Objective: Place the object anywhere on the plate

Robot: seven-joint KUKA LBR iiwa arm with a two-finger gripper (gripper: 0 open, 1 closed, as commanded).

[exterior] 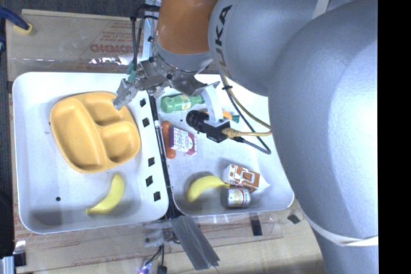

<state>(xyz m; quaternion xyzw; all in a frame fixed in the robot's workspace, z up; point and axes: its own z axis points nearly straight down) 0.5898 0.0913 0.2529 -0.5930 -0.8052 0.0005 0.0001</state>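
Note:
A yellow divided plate [95, 130] lies in the left bin [26, 157], toward its upper half. My gripper [127, 90] hangs over the plate's upper right rim, close to the wall between the two bins. I see nothing held in it. A yellow banana [109, 196] lies in the left bin just below the plate. The big grey arm with its orange band covers the upper part of the right bin.
The right bin [282, 192] holds a green bottle [182, 101], a red packet [180, 140], a second banana [204, 187], a small orange carton [242, 176] and a can [238, 197]. A black cable connector [207, 124] hangs over it.

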